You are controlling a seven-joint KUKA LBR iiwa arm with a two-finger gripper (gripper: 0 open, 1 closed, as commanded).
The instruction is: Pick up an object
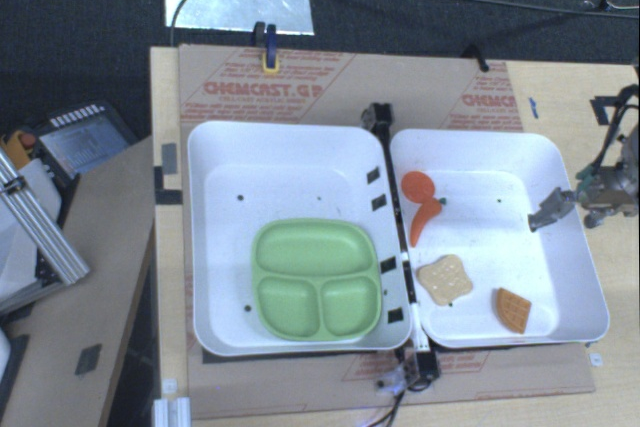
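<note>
The camera view looks down on a bench with two shallow white bins set side by side on a brown board (pixel 330 80) with red writing on it. The left bin (pixel 215 155) holds a green plate (pixel 316 277) with three parts, one big and two small. The plate lies near the front edge of that bin, closer to its right wall. The right bin (pixel 545 160) holds three small things. An orange spoon (pixel 421 202) lies near the left wall of that bin, about halfway back, with its round end pointing to the back and its handle pointing to the front. A pale piece of toy toast (pixel 445 279) lies near the front left corner, just in front of the spoon handle but not touching it. A small brown waffle piece (pixel 513 309) lies close to the front edge, a little to the right of the toast, and apart from it. The gripper (pixel 549 208) comes in over the right wall of the right bin, and its dark tip pokes out over the white floor. It is well apart from the spoon, the toast and the waffle piece. Nothing is between its fingers. I cannot tell if it is wide or narrow, as it looks too small and dark.
</note>
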